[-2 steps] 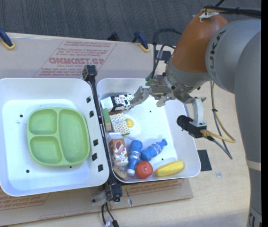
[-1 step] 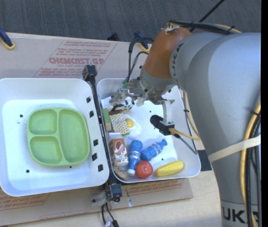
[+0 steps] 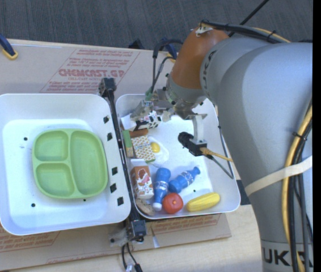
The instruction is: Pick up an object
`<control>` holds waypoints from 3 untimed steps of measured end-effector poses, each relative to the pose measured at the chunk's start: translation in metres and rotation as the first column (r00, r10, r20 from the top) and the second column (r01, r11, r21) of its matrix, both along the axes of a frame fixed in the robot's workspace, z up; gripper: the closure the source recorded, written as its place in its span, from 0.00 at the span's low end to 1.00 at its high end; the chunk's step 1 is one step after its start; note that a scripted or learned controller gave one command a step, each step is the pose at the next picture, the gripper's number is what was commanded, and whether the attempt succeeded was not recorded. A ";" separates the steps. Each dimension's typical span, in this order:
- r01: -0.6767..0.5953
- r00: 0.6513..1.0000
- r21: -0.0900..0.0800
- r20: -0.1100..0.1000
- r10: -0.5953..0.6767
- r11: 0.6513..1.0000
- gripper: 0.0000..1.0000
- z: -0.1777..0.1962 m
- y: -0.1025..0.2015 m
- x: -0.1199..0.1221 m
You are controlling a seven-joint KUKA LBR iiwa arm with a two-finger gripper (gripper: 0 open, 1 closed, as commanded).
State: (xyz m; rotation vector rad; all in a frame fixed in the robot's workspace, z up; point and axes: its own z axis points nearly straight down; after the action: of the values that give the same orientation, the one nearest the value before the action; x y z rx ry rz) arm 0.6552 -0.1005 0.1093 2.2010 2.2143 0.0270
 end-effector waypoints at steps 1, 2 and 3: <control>-0.002 1.000 -0.005 0.004 0.002 1.000 1.00 0.013 -0.002 0.002; -0.001 1.000 -0.005 0.003 0.001 1.000 0.00 0.013 -0.002 0.001; 0.001 1.000 -0.001 -0.030 -0.001 1.000 0.00 -0.018 -0.033 -0.053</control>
State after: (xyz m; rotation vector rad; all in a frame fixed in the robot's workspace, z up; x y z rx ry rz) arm 0.6018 -0.1334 0.0916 2.2164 2.2284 -0.0068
